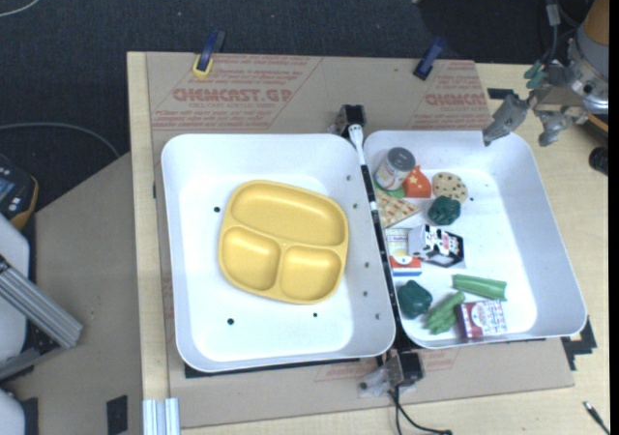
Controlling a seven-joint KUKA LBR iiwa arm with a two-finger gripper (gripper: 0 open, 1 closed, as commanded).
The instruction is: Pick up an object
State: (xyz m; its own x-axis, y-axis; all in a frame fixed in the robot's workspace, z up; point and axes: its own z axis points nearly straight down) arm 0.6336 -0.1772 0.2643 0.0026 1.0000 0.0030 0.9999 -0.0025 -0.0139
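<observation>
My gripper (pixel 528 124) hangs above the far right corner of the right bin (pixel 542 220), its two fingers spread open with nothing between them. Several small objects lie in that bin's left half: a round tin can (pixel 395 167), an orange-red piece (pixel 417 183), a cookie (pixel 449 186), a cracker (pixel 392 206), a dark green piece (pixel 444 210), a black-and-white carton (pixel 443 246), a green bean (pixel 479 284), a dark green vegetable (pixel 414 298) and a red box (pixel 482 318). All of them sit well below and left of the gripper.
The left bin (pixel 184 230) holds a yellow divided plate (pixel 282 240). Two clamps (pixel 205 54) (pixel 428 60) pin the cardboard sheet at the far edge. A black hinge strip (pixel 372 211) runs between the bins. The right bin's right half is bare white.
</observation>
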